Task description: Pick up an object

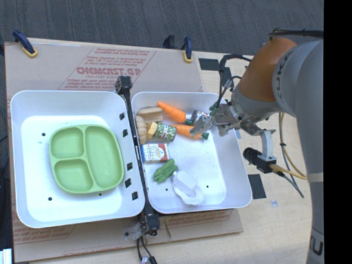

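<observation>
My gripper (202, 126) is low in the right bin (234, 191), by its upper right wall. It sits at the right end of a small orange carrot (187, 130), and I cannot tell whether it touches it. A larger carrot (172, 112) lies just above and to the left. A green jar with a label (161, 131) lies left of the small carrot, beside a tan bread piece (148, 114). Lower down are a small red and blue box (154, 152), a green pod (164, 171) and a crumpled white item (187, 187).
The left bin (22, 202) holds a light green divided plate (85, 158). A black divider with clips (132, 147) runs between the bins. Both bins rest on a cardboard sheet (82, 65). The arm's orange band (267, 70) and cables (286, 169) hang over the bench at the right.
</observation>
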